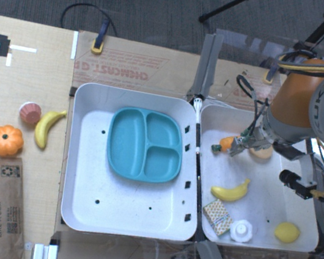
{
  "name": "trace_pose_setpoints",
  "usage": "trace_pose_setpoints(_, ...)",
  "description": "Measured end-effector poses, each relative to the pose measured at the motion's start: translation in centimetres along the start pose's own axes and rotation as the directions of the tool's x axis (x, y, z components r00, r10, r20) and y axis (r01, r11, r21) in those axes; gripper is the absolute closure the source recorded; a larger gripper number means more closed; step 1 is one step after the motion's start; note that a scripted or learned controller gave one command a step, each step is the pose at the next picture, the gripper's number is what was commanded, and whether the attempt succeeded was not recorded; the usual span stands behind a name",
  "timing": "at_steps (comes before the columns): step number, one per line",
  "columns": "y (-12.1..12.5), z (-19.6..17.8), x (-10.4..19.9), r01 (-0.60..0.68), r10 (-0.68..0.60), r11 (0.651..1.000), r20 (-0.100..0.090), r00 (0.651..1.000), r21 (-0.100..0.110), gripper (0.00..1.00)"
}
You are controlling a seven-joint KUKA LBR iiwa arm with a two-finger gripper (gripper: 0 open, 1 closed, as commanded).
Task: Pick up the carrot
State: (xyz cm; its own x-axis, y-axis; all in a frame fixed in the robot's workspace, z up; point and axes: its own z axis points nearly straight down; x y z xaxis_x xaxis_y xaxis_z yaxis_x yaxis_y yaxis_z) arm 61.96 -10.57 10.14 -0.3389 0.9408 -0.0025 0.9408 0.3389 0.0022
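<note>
Reaching in from 3 o'clock, the pincer (241, 146) hangs over the right bin (291, 241) — whether it is wide or narrow I cannot tell. The carrot (226, 144) lies at the bin's 10 o'clock corner, just beside the pincer's tip, with a banana (230, 190) toward 6 o'clock.

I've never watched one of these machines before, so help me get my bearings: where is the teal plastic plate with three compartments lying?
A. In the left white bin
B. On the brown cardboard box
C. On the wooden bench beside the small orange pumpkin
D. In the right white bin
A: the teal plastic plate with three compartments lies flat inside the left white bin, apart from the items in the right white bin.
</note>
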Motion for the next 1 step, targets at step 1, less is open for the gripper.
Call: trace_pose_setpoints(1, 4.82, -9.0, 6.68, -0.299, 0.299, 0.954, 0.0, 0.954, 0.004, 1.0)
